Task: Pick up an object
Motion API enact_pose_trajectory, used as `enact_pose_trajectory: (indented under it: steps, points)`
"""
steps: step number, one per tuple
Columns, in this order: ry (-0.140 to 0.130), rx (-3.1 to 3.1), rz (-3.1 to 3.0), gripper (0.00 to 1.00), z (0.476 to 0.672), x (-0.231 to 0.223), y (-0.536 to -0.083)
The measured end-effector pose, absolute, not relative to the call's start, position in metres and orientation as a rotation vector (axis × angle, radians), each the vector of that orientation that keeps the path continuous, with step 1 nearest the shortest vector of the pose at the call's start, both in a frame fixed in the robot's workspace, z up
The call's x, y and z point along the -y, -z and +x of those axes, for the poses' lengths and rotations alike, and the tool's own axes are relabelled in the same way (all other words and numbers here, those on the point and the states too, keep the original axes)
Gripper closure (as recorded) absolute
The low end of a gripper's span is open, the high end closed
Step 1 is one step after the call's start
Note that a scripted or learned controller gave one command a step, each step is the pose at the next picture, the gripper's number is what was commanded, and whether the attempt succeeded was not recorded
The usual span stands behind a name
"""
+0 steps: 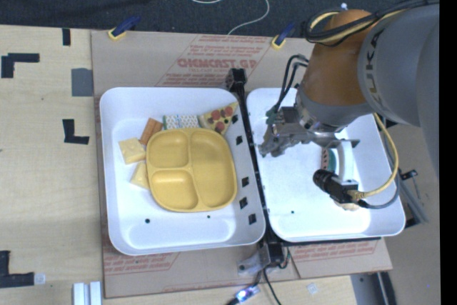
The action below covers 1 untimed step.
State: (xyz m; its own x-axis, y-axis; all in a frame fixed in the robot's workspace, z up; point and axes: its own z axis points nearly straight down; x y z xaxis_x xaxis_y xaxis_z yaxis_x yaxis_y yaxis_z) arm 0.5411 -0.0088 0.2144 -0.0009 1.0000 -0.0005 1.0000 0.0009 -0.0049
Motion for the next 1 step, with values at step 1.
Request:
enact_pose_trajectory:
  steps: [1]
  points:
    - [-0.007,2.221,-2.215,1.0,0.4951,-0.0221,-0.2133]
